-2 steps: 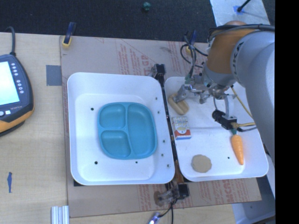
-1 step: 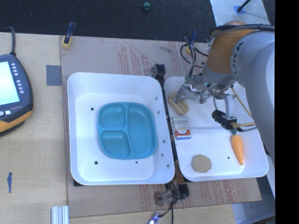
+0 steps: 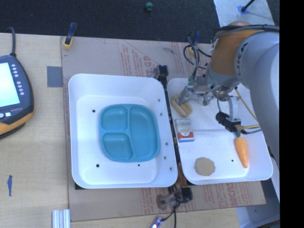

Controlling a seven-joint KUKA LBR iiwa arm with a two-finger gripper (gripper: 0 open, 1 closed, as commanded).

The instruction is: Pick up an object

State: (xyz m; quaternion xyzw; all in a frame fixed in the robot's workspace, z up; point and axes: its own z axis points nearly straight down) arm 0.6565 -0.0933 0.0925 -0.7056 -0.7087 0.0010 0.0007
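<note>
My gripper (image 3: 190, 94) hangs low over the far left corner of the right bin (image 3: 216, 177). Just under its left side lies a tan bread roll (image 3: 182, 108), touching or nearly touching it. A small white and red carton (image 3: 184, 129) lies in front of the roll by the bin's left wall. Further forward sits a round tan cookie (image 3: 204, 166). An orange carrot (image 3: 242, 152) lies along the bin's right side.
The left bin (image 3: 85, 167) holds a blue divided plate (image 3: 129, 132). A handheld control pendant (image 3: 12, 94) rests on the bench at the far left. The arm's grey body (image 3: 259, 70) covers the right bin's far right corner.
</note>
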